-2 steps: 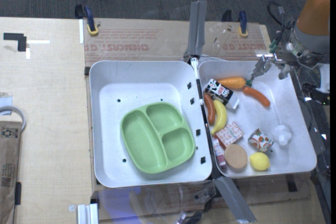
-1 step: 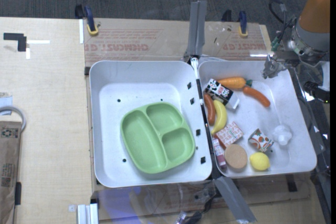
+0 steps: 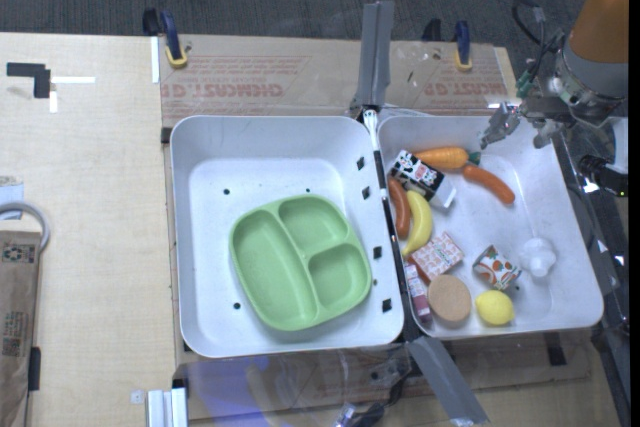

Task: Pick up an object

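Jaws: gripper (image 3: 497, 127) hangs over the right bin's (image 3: 560, 313) far edge, above the carrot (image 3: 441, 157); fingers look parted, nothing between them.
Right bin: carrot, banana (image 3: 419, 221), lemon (image 3: 494, 308), small cartons.
Left bin (image 3: 200, 215): green divided plate (image 3: 300, 261).

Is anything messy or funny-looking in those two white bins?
A bit. All the toy food is jumbled in the right bin: the banana leans against the divider wall on a sausage, and the carrot lies across a small carton. The green plate sits crooked in the left bin. Nothing looks broken.
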You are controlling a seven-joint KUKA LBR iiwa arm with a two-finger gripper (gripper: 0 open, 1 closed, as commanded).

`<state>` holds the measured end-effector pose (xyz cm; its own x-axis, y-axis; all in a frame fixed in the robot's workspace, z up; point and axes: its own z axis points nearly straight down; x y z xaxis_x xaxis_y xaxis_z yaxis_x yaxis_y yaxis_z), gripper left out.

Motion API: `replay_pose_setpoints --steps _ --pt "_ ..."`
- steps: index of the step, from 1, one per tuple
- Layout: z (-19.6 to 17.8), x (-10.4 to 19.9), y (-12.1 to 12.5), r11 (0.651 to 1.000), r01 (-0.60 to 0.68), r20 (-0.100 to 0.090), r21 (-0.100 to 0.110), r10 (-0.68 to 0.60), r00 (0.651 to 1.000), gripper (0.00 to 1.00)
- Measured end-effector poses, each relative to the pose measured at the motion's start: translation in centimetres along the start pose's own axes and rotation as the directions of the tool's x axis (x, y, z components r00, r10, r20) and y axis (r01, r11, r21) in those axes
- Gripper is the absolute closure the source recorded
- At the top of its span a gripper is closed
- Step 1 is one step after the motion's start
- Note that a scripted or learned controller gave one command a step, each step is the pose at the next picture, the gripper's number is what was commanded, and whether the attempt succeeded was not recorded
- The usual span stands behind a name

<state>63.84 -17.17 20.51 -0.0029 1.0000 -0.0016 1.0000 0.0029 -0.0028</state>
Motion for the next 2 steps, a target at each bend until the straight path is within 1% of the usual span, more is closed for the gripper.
replay_pose_setpoints --steps 1,2 --pt "10.5 -3.9 1.0 0.998 0.059 0.0 -0.016 -0.059 0.998 0.0" --pt "11.3 -0.4 -0.9 0.999 0.033 -0.001 -0.003 -0.033 0.999 0.0"
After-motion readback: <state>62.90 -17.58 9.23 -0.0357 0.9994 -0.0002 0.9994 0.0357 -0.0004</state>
